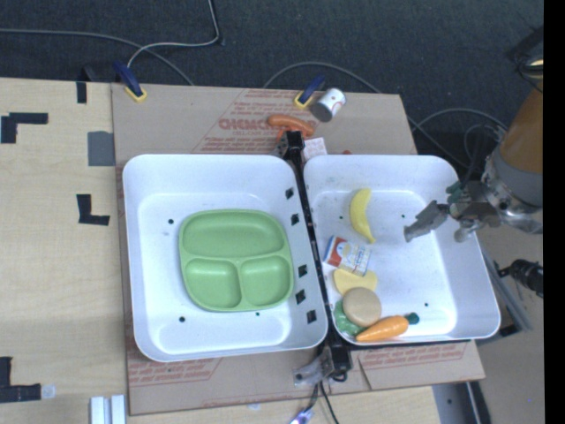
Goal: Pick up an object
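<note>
Over right bin (477, 321), gripper (439, 222) hangs near the right wall, fingers spread, nothing held. Banana (360, 214) lies just left of it, long axis running near-far.

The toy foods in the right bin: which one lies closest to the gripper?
The yellow banana, at the far end of the right bin. The carrot and round bun sit at the near edge, farther from the gripper.

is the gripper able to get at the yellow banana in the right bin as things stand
Probably yes. The gripper hangs over the right bin, just right of the banana, which lies on the bin floor with nothing on top of it.
</note>
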